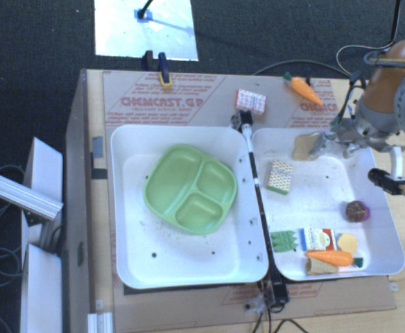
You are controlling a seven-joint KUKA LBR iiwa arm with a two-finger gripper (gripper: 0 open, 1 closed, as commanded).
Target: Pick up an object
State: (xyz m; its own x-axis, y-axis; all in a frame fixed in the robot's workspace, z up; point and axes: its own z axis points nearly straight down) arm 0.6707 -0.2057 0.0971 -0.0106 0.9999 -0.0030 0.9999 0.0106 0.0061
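The arm reaches in at the upper right of the frame, and its pincer sits low over the top edge of the right bin. A tan block lies right at the fingertips, touching or nearly so; whether the pincer is clenched on it or released, I cannot tell from this angle. Below and left of it a dotted green sponge rests in the same bin, a dark red ball lies toward the right wall, and a carrot lies along the bottom edge beside flat food cards. Over in the left bin, a green divided plate sits at centre. On the bench behind the bins lies a second carrot.
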